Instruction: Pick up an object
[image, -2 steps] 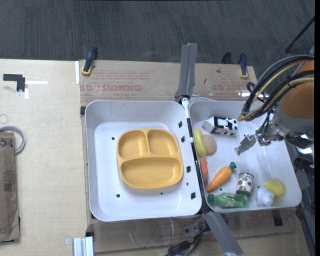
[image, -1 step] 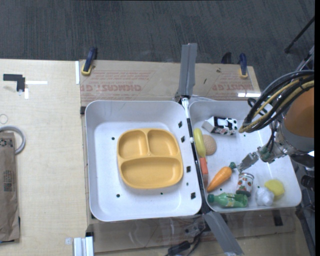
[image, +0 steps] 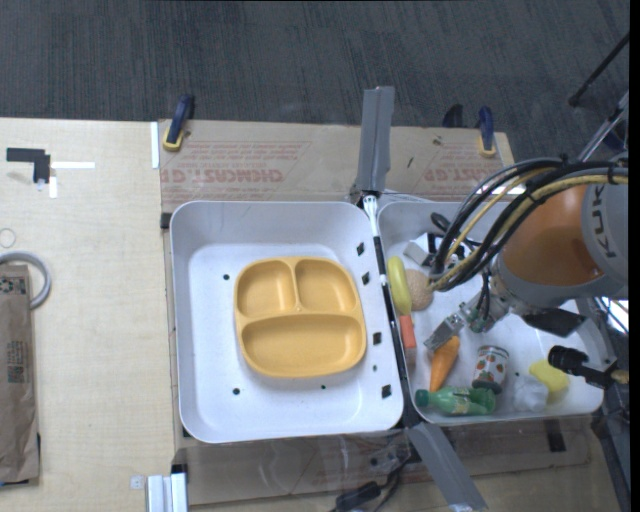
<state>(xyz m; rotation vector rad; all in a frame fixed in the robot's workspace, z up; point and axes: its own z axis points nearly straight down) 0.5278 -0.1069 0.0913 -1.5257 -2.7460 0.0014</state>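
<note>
Metal gripper, just above orange carrot

Evenly lit overhead view, bright and mostly sharp, with soft shadows.

Diffuse light falls from above, leaving the left bin bright white without harsh glare. The yellow divided plate casts only a faint shadow on the bin floor. The carpet at the top looks dark and slightly grainy. The arm shades the right bin beneath it, and small items there look soft and hard to resolve. The pale counter shows even tone.
</note>
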